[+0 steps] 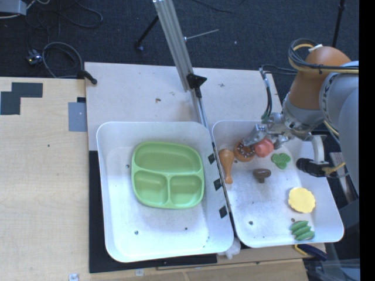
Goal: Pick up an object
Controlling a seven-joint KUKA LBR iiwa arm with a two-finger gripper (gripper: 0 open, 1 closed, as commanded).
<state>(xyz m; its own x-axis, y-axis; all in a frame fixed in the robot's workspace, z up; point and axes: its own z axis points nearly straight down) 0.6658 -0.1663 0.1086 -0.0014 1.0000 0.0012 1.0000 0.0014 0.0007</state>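
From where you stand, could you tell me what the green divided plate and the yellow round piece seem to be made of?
The green divided plate looks like moulded plastic: uniform colour, soft sheen, rounded compartment ridges. The yellow round piece is probably plastic or rubber toy food, matte with a wavy edge; the view leaves that open.

KUKA iiwa arm (343,107), right side of the frame: smooth, rounded casing in light grey, cut off by the right edge. Orange band (313,78), upper right: a glossy, domed collar above the wrist, with a pale highlight on its top. Cables (300,45), upper right: a dark and yellowish bundle looping over the orange dome; a thin dark cable (269,95) runs down the left side of the wrist. Wrist section below the band: grey and metallic, ringed, narrower than the casing. Gripper (262,138), right of centre: small silver-grey metal assembly with angular parts; finer detail too small to make out.
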